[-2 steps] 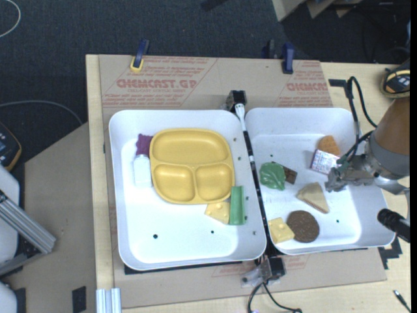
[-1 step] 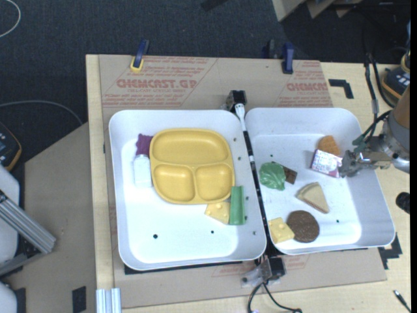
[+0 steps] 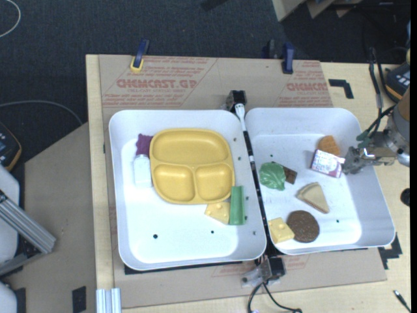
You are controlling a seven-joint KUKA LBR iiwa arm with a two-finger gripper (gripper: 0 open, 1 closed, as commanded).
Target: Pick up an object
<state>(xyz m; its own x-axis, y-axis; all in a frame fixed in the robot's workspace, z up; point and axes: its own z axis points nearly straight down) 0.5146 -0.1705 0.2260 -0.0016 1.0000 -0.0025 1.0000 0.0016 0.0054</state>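
The small white and purple packet [image 3: 326, 163] lies in the right white plastic bin [image 3: 371, 201], just left of the pincer [image 3: 357, 158] and touching an orange bread-like piece [image 3: 330, 145]. It looks light and crushable; its short edges suit a grasp. Whether the pincer is open cannot be told.

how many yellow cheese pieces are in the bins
2. One cheese piece lies in the left bin below the yellow tray; the other cheese piece lies in the right bin beside the brown cookie.
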